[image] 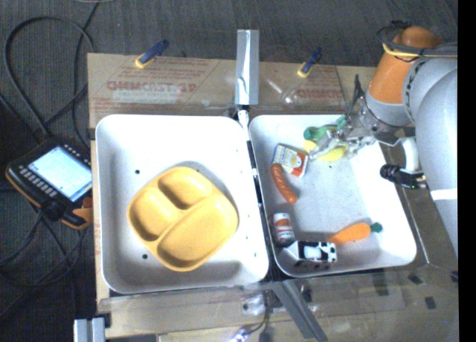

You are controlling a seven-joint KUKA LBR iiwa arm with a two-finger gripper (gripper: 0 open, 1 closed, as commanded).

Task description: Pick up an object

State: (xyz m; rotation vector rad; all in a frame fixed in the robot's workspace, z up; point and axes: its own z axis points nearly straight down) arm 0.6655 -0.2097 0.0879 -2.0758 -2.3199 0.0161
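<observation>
While the end effector [348,134] hangs low over the right bin's [387,214] far corner, beside a yellow and green toy [325,143], I cannot tell its state. Nearer lie a sausage [284,184] and carrot [351,233]. A yellow tray [183,217] fills the left bin [119,147].

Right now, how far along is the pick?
Reach done: the tool is low in the right bin, at the yellow and green items in its far corner. A grip isn't confirmed from here. Lifting remains; the carrot, sausage and yellow divided tray lie untouched.
</observation>
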